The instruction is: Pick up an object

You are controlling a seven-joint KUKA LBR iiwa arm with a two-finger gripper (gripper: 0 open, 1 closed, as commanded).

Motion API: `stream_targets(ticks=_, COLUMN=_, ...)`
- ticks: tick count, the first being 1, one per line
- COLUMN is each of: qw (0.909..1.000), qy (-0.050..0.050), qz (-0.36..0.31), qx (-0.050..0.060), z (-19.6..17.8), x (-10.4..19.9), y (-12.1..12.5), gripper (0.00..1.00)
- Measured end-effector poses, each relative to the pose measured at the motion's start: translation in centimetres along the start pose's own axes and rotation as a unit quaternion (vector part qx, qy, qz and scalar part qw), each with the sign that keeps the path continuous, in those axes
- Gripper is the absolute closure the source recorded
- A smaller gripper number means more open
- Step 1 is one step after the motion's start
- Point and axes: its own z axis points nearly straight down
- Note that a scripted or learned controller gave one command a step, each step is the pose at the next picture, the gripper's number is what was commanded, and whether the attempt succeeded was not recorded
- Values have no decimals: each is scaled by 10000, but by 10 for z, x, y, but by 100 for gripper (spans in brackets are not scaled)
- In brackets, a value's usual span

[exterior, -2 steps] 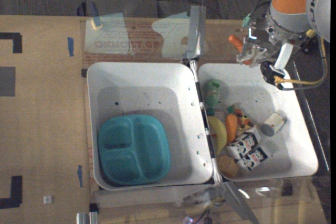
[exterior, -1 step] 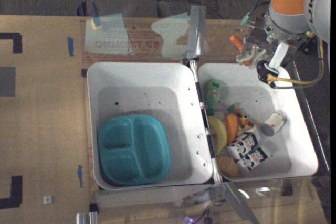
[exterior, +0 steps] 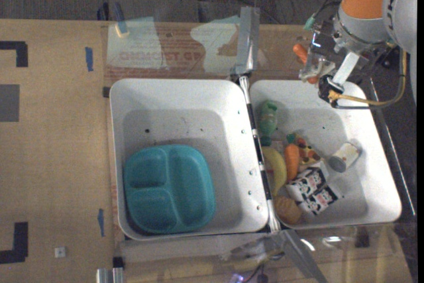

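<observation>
My gripper [exterior: 317,71] hangs over the far rim of the right bin [exterior: 371,142], high above its contents. Something small and orange [exterior: 301,52] shows beside the gripper, and I cannot tell what it is. In the right bin, along its left side, lie a green bottle [exterior: 267,117], a yellow banana [exterior: 275,168], an orange carrot [exterior: 292,161] and a small colourful toy [exterior: 307,150]. Two black-and-white cartons [exterior: 313,190] and a brown round item [exterior: 288,209] lie near the front. A pale cylinder [exterior: 344,156] rests on its side to the right.
The left bin [exterior: 132,109] holds a teal divided plate [exterior: 169,189] at its front. A clear plastic sheet [exterior: 179,43] lies behind the bins, with a metal divider [exterior: 246,43] at the seam. A yellow cable [exterior: 371,100] trails from the wrist.
</observation>
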Motion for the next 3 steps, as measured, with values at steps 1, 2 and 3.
stream_targets(ticks=1, qw=9971, qy=0, qz=759, qx=-8, z=-2, x=8, y=-3, gripper=100)
stream_targets(ticks=2, qw=9999, qy=-5, qz=110, qx=15, z=-34, x=-15, y=-28, gripper=100)
stream_targets(ticks=3, qw=9991, qy=-2, qz=419, qx=25, z=-16, x=-7, y=-53, gripper=100)
